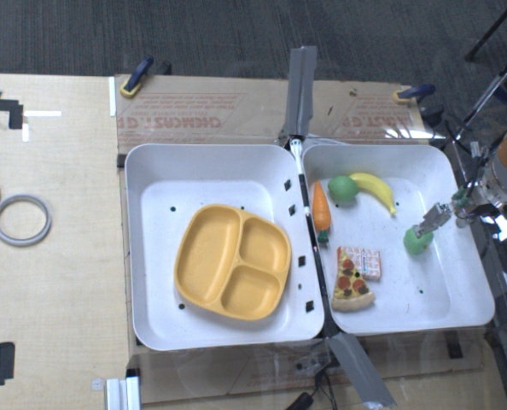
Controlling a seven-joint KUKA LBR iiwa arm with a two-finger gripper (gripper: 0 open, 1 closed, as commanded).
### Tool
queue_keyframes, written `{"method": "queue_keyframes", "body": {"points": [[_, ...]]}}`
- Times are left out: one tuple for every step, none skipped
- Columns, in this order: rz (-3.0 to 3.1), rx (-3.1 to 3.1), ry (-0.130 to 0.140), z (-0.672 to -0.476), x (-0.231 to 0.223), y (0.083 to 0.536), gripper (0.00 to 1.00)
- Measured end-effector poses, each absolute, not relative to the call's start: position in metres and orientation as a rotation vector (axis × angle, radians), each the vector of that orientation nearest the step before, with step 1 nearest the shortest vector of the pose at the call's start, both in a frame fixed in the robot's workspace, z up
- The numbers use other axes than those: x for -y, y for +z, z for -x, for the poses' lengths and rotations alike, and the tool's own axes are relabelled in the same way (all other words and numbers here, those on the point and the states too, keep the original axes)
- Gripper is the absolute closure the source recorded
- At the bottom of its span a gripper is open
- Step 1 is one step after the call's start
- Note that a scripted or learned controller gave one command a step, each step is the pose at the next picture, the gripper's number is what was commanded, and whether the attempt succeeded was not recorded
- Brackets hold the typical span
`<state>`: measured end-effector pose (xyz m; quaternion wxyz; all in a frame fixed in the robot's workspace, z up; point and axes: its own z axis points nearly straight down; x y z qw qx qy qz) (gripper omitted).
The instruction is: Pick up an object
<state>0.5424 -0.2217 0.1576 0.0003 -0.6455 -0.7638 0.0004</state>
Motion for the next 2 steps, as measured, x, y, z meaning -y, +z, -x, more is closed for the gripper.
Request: {"method": "queue_keyframes", "body": {"points": [[1.952, 2.452, -0.009, -0.551, 0.215, 0.091, 0.00], [1.964, 2.452, 0.000, -0.550, 0.221, 0.101, 1.00]]}}
